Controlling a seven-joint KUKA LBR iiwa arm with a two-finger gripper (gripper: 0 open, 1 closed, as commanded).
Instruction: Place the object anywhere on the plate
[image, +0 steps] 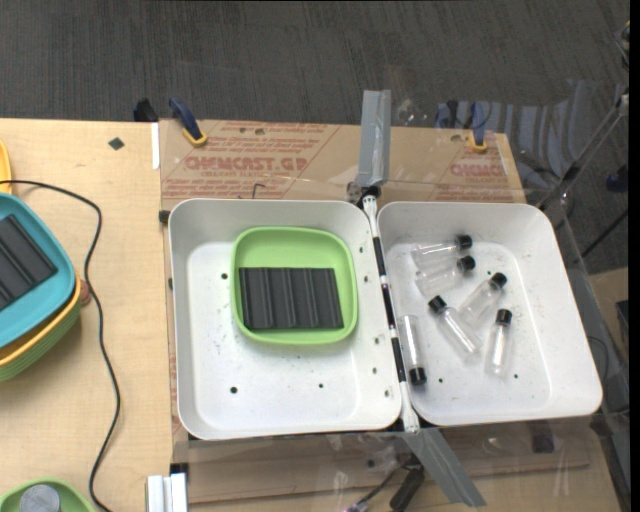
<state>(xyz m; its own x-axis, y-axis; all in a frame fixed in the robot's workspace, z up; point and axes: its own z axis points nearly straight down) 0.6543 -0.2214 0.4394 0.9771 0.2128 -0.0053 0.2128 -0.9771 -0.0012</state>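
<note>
Of the robot's station, the fixed hardware is plain grey metal: a flat upright post (376, 135) at the far end of the seam between the two white bins (190, 300), and a slanted grey strut (440, 478) under their near edge. Blue-handled clamps with orange tips (187, 120) grip the far board.

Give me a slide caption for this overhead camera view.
Green plate with dark ridged insert in left bin; six clear black-capped vials scattered in right bin.
</note>
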